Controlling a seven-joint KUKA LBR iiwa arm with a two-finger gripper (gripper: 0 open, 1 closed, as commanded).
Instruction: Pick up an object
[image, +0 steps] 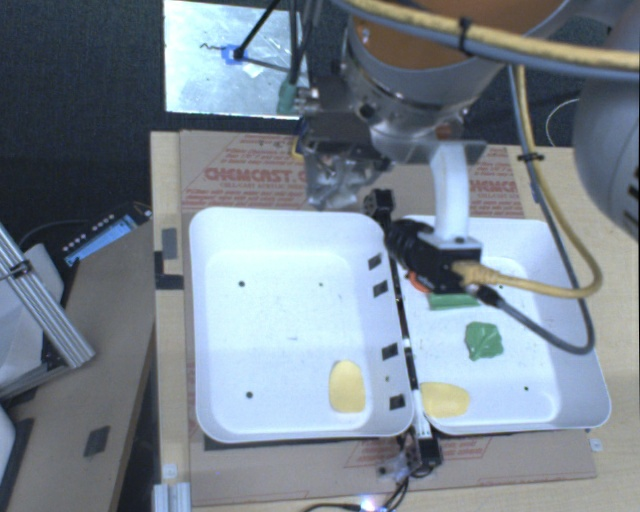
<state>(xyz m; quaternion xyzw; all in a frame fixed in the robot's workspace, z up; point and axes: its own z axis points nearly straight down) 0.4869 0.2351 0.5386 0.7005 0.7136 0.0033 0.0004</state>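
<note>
The arm (612, 140) is smooth pale grey, with a rounded orange band (425, 22) just above the tool, a grey wrist flange (415, 95) below that band, a yellow cable (530, 42) strapped across it, and a dull metal gripper (335, 182) under a dark housing.

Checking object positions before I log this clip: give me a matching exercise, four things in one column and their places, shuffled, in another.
Things:
1 left-bin yellow piece
2 right-bin yellow piece
3 green lump
4 hand

Places:
A around the middle of the right bin
B above the far rim of the left bin
C lower-left corner of its bin, as the camera sees it
D lower-right corner of its bin, as the camera sees it

Pairs: 1-D, 2-C, 3-A, 4-B.
</note>
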